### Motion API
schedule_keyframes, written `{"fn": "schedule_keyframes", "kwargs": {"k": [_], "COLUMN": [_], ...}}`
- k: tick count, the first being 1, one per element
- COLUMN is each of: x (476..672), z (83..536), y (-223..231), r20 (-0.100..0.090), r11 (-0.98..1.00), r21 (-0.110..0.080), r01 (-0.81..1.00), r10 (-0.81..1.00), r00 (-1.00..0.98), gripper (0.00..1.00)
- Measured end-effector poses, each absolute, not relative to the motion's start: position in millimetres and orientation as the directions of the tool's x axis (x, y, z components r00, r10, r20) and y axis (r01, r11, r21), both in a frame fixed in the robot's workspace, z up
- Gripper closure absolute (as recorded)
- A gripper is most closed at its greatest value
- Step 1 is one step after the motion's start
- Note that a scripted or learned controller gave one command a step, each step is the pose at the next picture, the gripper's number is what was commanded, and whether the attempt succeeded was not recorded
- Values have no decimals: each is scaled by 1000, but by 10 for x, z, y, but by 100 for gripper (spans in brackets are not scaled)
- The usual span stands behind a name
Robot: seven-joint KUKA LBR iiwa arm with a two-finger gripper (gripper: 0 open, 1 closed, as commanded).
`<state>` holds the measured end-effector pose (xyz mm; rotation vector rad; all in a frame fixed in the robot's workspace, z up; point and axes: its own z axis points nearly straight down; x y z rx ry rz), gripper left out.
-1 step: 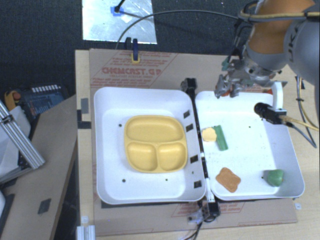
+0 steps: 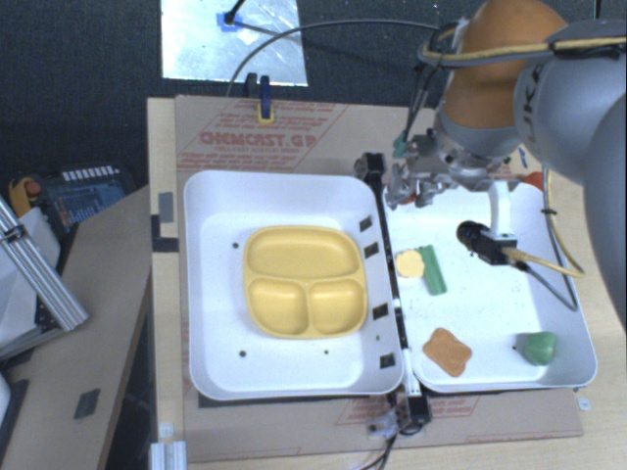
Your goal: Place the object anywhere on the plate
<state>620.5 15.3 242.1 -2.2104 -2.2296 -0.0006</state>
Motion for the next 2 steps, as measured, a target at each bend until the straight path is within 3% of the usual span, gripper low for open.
{"fn": "schedule_keyframes", "kwargs": {"k": [1,2], "x": [5962,5842], "z": [2291,2330], "y": [617,1053], "r20": [2,2], "r11": [9,9], "r21": [-2,0], "r01": [1000,1000], "r10": [1000,1000], "r00": [-9,-9], "gripper": [100,100]}}
